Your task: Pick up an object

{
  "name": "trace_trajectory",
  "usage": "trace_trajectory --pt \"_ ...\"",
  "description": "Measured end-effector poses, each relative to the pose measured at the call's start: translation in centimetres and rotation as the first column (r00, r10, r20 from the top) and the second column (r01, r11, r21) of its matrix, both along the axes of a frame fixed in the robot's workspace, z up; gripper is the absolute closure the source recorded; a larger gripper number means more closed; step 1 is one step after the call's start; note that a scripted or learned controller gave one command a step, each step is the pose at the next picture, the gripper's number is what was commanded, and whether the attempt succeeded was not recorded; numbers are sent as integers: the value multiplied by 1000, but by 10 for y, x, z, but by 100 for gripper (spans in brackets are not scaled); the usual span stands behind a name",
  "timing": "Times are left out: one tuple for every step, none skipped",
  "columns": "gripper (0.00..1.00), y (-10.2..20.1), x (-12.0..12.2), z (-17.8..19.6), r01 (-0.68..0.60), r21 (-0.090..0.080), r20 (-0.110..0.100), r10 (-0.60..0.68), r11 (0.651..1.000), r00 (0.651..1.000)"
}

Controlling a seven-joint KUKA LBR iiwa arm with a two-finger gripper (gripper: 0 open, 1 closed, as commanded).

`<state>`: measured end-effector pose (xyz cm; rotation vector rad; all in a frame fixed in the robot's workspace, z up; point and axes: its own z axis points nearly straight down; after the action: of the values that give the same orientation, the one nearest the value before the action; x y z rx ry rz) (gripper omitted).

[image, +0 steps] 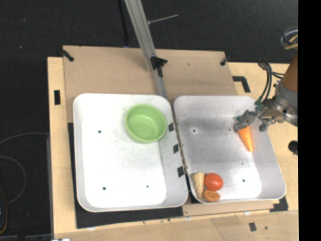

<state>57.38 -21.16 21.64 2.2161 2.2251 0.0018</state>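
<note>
The jaws hang over the right bin (228,192) by its far right side, pinching the top of an orange carrot (246,138) whose tip points down. A green bowl (146,123) sits in the left bin (100,185).

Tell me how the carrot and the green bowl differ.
The carrot is orange, long and tapered; the bowl is green, round and open at the top. The carrot looks much smaller than the bowl. The carrot lies in the right bin, right by the gripper; the bowl sits in the left bin, far from it. Both rest on a white bin floor.
</note>
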Motion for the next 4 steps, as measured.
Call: trace_trajectory --pt "0 0 0 0 0 0 0 0 1000 1000" --pt "0 7 -4 -46 3 -2 -1 -3 1000 1000" --pt "0 8 -13 -105 4 -2 -6 -4 1000 1000" --pt "0 6 -13 -116 6 -4 -3 -6 1000 1000"
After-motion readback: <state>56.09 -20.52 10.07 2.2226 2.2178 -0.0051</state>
